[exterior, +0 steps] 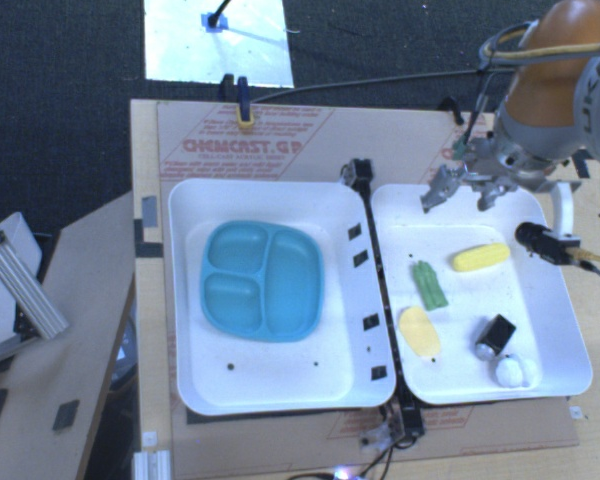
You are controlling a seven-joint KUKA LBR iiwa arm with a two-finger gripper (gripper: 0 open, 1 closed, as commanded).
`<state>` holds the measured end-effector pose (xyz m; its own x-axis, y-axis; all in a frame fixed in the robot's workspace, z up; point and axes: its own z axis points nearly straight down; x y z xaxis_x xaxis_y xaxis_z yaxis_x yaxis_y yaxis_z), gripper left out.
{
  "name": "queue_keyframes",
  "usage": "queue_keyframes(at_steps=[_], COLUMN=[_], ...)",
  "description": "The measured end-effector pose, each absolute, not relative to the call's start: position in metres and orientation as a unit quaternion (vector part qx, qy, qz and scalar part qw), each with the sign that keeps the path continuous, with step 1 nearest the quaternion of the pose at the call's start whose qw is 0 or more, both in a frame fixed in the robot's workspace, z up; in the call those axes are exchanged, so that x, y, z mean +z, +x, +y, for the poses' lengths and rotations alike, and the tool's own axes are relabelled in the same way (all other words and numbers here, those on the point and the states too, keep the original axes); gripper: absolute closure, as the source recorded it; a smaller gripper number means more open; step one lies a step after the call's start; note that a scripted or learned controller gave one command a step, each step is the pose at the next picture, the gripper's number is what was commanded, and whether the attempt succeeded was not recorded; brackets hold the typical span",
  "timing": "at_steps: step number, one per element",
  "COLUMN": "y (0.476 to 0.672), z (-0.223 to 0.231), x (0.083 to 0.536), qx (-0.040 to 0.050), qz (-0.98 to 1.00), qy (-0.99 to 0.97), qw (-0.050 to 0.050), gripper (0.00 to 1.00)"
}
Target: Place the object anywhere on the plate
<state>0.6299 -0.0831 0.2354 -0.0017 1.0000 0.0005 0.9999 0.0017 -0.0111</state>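
Observation:
A blue divided plate [262, 280] lies in the left white bin [210, 388]. In the right bin [555, 368] lie a yellow banana-like piece [480, 258], a green piece [429, 285], a pale yellow piece [419, 331], a black block [495, 334] and a white lump [512, 371]. My gripper [467, 192] hangs over the far edge of the right bin, open, with nothing between its fingers. It is behind and above the yellow piece.
A black divider with clips [372, 268] runs between the two bins. A black cable [380, 80] crosses the bench behind them. A blue and yellow clamp [243, 103] stands at the back. An aluminium bar [20, 278] lies at the left.

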Motion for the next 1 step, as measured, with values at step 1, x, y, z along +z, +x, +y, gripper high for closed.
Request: queue_keyframes(at_steps=[1], y=[0.6321], z=[-0.0828], x=[0.2433], qx=[-0.0005], qz=[-0.708], qy=[-0.706], qw=[-0.001], gripper=[0.00])
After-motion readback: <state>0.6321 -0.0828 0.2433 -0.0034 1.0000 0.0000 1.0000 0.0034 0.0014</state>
